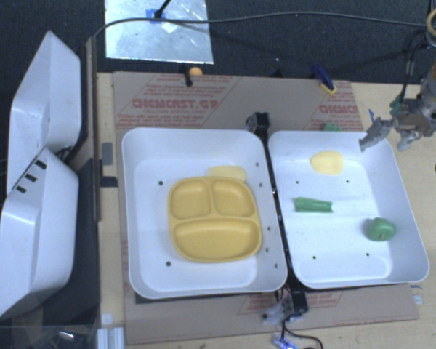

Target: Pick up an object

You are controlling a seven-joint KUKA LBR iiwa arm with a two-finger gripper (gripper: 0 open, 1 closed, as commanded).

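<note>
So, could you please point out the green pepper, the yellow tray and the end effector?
green pepper (313, 205), camera view, mid-body.
yellow tray (215, 219), camera view, central divider.
end effector (387, 134), camera view, between fingertips.

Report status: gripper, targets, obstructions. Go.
Gripper open, holding nothing, over right bin's far right corner. Yellow piece, green stick, green ball lie loose in it. Nothing blocking.
</note>
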